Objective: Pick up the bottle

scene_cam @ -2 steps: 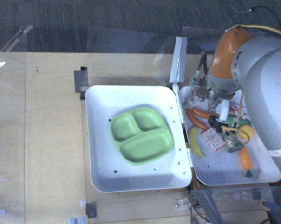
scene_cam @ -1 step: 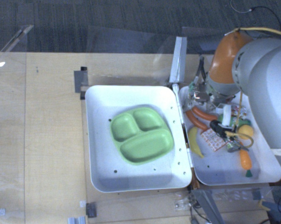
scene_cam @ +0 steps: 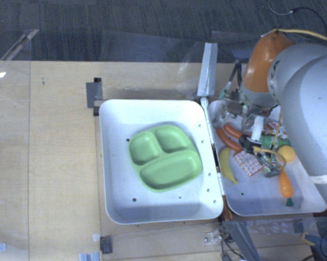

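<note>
At 9 o'clock on the pale tabletop [scene_cam: 46, 159], seated in the left shallow white bin [scene_cam: 118, 205]: a green three-compartment plastic plate [scene_cam: 164, 157]. At 3 o'clock, crowded into the right white bin [scene_cam: 253, 204]: a red sausage [scene_cam: 228, 134], yellow banana [scene_cam: 227, 165], patterned flat packet [scene_cam: 246, 162], orange carrot [scene_cam: 285, 186]. Above that clutter toward 12 o'clock, the grey claw [scene_cam: 248, 121], opening and hold impossible to tell; bottle impossible to single out in the clutter beneath it.

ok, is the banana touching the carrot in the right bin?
Apart. The camera view shows the banana near the right bin's left wall and the carrot well to its right, with bare white floor between them.
</note>
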You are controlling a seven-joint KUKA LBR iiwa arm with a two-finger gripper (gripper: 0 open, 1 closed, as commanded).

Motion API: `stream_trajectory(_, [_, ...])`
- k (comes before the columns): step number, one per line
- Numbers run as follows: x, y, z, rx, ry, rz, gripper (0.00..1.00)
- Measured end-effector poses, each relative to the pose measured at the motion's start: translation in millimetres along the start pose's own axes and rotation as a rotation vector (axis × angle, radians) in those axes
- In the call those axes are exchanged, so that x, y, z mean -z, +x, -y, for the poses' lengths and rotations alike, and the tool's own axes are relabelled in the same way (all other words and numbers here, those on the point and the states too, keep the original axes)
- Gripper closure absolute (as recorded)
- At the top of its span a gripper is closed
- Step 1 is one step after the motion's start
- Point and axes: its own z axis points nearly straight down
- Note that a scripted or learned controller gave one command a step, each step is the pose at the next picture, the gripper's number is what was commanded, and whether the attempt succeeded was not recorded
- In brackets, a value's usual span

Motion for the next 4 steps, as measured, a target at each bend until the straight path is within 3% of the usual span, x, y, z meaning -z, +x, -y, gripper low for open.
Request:
stream_trajectory(1, [1.1, -39.4, 57.0, 0.106, -0.011, -0.006, 0.00])
stream_trajectory(2, [13.0, -36.2, 54.1, 0.110, -0.020, -0.009, 1.00])
stream_trajectory(3, [115.4, 24.5, 5.4, 0.152, -0.007, -0.005, 1.00])
stream_trajectory(4, [-1.4, -1.5, 1.1, -0.006, 0.011, -0.002, 1.00])
